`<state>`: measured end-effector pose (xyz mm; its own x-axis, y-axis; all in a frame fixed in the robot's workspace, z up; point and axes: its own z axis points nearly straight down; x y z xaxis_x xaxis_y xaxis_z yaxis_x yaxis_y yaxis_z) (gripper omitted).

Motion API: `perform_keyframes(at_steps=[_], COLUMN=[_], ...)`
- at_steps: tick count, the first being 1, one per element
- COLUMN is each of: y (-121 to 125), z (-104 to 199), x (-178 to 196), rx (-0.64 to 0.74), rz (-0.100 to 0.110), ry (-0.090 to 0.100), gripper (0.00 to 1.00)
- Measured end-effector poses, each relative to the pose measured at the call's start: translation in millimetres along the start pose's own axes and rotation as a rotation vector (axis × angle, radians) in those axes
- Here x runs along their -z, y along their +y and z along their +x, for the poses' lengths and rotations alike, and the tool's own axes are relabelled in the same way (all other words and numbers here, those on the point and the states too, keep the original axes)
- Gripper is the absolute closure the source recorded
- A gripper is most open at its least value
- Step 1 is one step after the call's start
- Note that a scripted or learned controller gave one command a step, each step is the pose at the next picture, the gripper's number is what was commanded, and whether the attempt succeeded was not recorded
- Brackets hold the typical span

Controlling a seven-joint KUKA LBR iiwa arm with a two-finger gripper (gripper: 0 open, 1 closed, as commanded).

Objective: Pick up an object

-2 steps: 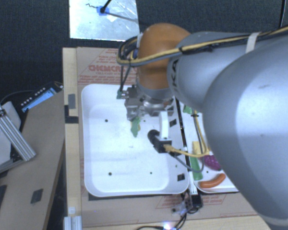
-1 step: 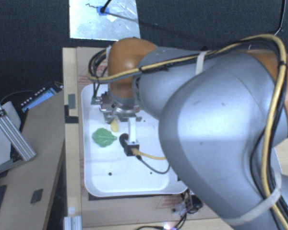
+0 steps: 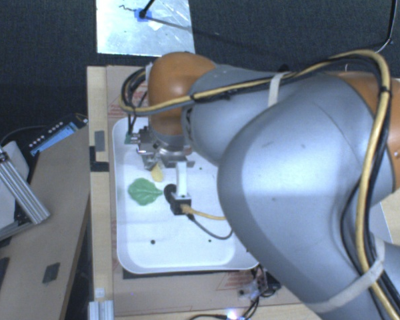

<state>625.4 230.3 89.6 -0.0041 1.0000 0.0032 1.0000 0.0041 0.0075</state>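
Care is needed as the gripper (image 3: 157, 160) hangs over the left bin (image 3: 140, 245), touching a small yellow object (image 3: 158, 173) beside a green leaf-shaped piece (image 3: 144, 191): whether it grips anything cannot be told, so it should centre before lifting.

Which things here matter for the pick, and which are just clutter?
Job:
gripper
green leaf-shaped object
small yellow object
white bin

Lying about:
silver sheet
blue-striped device
metal frame
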Motion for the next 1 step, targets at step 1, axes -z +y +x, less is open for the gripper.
perform_keyframes(at_steps=[1], y=[8.4], z=[4.9], x=[0.1], rx=[0.001], rz=[0.0], ry=[0.0], gripper=[1.0])
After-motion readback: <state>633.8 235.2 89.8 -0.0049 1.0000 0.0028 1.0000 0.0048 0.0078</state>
